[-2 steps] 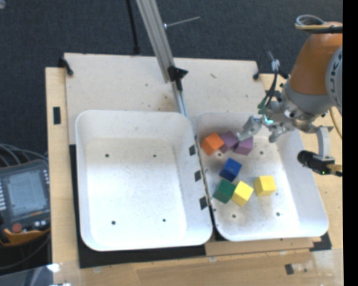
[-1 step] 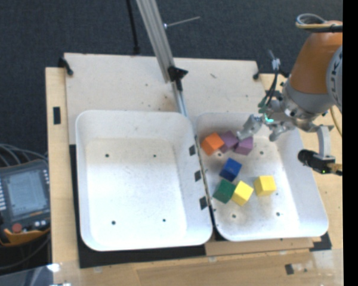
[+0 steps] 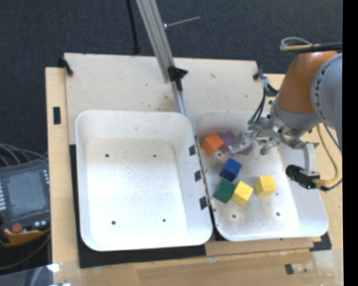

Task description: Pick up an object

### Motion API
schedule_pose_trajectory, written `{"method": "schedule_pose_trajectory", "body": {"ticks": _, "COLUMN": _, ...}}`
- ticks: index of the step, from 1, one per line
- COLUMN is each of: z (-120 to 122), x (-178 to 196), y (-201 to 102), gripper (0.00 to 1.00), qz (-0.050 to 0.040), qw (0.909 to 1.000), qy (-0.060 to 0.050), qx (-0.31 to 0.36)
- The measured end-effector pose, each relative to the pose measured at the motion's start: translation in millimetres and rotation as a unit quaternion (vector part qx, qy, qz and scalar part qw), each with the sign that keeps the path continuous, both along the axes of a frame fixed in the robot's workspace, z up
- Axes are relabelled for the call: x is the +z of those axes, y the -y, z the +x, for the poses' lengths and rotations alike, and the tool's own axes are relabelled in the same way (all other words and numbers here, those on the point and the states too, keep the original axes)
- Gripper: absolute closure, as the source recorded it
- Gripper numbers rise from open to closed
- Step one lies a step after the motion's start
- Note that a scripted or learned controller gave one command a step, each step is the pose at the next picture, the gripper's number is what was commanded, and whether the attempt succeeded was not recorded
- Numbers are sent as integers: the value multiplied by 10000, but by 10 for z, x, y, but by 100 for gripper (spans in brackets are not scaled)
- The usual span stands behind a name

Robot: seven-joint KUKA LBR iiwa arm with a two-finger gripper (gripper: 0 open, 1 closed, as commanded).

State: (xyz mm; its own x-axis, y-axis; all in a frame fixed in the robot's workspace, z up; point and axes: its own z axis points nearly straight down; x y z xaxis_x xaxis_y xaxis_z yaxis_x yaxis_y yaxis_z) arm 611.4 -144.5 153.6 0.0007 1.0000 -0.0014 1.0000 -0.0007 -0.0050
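1. Arm (image 3: 310, 94) comes in from the right and sits over the upper part of the right bin (image 3: 304, 219). Gripper (image 3: 255, 140) is low over the block cluster.
2. Gripper state: can't tell. The wrist hardware blurs into the blocks under it, and nothing is clearly held.
3. Nearest candidate is the purple block (image 3: 230, 139), just to the camera's left of the gripper tip and partly covered by it. The orange cube (image 3: 212, 143) touches or nearly touches the purple block, further left by the bin wall.
4. Other options, all toward the bottom of the frame from the gripper: blue cube (image 3: 230, 169), green cube (image 3: 224, 191), and two yellow cubes (image 3: 243, 193) (image 3: 265, 185).
5. Key relation: the purple block lies left of and slightly under the tool. Judgement: a short leftward shift, then descent. The orange neighbour may block a finger.
6. Left bin (image 3: 137, 177) isn't involved.
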Motion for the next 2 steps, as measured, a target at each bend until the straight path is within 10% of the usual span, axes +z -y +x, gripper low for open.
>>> {"method": "schedule_pose_trajectory", "body": {"ticks": 1, "z": -1, "x": -517, "y": 12, "gripper": 0, "qz": -3, "qw": 10000, "qy": 20, "qx": -8}}
{"method": "schedule_pose_trajectory", "body": {"ticks": 2, "z": 14, "x": -376, "y": 22, "gripper": 100, "qz": -1, "qw": 10000, "qy": 53, "qx": -34}}
